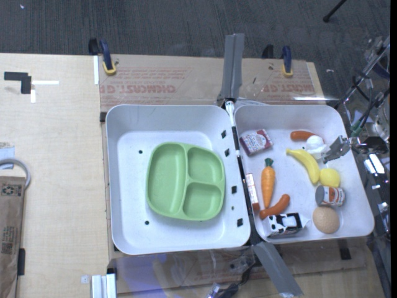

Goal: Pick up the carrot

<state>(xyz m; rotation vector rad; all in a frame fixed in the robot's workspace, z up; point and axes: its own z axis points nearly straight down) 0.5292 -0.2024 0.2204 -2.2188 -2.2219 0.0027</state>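
Note:
The carrot (267, 183) is orange with a green top. It lies lengthwise in the left half of the right bin (291, 114), top pointing to the far side. A small orange-red sausage (275, 206) touches its near tip. My gripper (335, 149) hangs at the right side of that bin, above the banana's far end and well to the right of the carrot. Nothing shows in it. The arm's dark parts (370, 148) sit at the view's right edge.
The right bin also holds a banana (306, 162), a lemon (330, 178), a small can (330, 196), a brown egg-like ball (326, 220), a cow-patterned carton (285, 224), a red packet (256, 141) and a white piece (315, 144). A green divided plate (185, 180) sits in the left bin (124, 166).

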